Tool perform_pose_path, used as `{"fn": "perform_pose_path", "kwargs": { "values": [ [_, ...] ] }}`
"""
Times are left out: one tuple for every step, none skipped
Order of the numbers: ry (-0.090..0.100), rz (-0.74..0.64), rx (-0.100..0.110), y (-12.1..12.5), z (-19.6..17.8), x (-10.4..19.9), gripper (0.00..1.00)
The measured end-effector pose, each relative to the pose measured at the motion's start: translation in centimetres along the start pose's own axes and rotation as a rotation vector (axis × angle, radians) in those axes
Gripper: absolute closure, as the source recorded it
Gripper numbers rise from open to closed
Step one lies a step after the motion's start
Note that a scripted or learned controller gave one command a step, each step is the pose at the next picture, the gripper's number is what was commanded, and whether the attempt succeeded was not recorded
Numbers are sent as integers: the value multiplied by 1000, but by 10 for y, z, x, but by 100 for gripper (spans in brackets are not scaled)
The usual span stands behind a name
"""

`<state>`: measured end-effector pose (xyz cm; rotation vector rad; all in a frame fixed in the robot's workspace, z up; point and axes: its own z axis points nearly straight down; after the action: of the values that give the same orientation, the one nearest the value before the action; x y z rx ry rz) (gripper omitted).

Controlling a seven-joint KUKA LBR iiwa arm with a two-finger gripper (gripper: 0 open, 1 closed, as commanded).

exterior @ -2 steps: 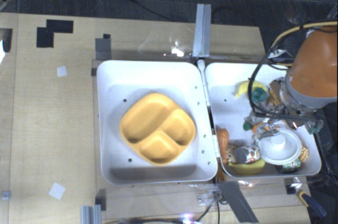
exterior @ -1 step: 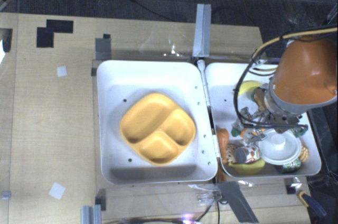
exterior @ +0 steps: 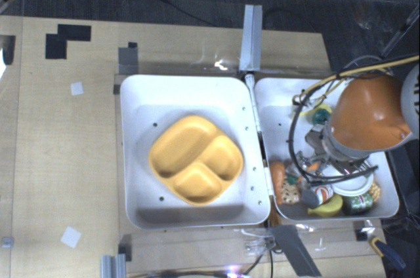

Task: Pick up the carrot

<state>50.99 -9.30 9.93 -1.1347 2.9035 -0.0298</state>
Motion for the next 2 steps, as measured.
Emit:
{"fn": "perform_pose_path", "kwargs": {
  "values": [
    [5, 251, -10, -1, 8, -5, 100],
    [4, 208, -11, -38, 9, 45, 100]
  ]
}}
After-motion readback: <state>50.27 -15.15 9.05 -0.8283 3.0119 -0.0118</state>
